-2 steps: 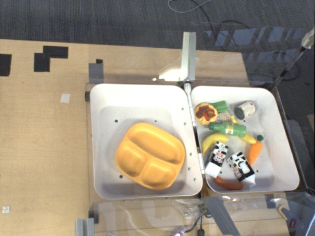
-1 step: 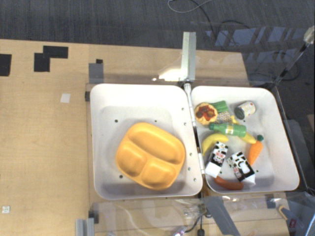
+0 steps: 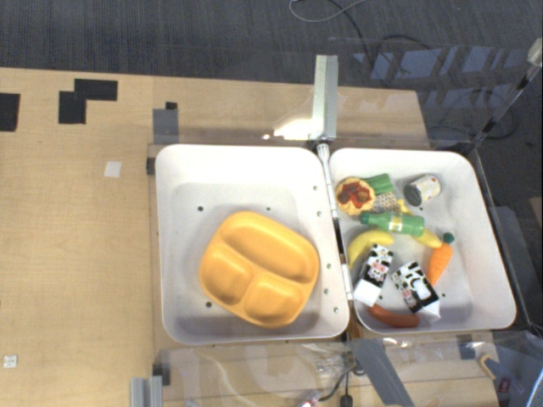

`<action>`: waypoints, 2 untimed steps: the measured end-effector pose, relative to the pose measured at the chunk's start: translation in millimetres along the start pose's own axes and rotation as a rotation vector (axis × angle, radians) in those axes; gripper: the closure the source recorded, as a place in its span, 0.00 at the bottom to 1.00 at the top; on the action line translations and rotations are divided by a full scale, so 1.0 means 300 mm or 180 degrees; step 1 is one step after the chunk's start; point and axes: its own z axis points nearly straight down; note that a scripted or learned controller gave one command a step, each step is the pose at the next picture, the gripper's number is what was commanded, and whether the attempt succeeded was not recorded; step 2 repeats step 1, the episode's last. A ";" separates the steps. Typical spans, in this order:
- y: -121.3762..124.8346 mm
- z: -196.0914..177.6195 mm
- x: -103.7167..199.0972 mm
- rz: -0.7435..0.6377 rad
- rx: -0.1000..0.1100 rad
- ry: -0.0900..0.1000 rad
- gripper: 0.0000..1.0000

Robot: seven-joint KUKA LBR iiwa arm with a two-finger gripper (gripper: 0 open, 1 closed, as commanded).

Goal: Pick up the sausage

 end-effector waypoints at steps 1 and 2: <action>0.007 -0.046 -0.005 -0.0009 -0.0017 -0.0040 1.00; 0.007 -0.046 -0.005 -0.0009 -0.0017 -0.0040 1.00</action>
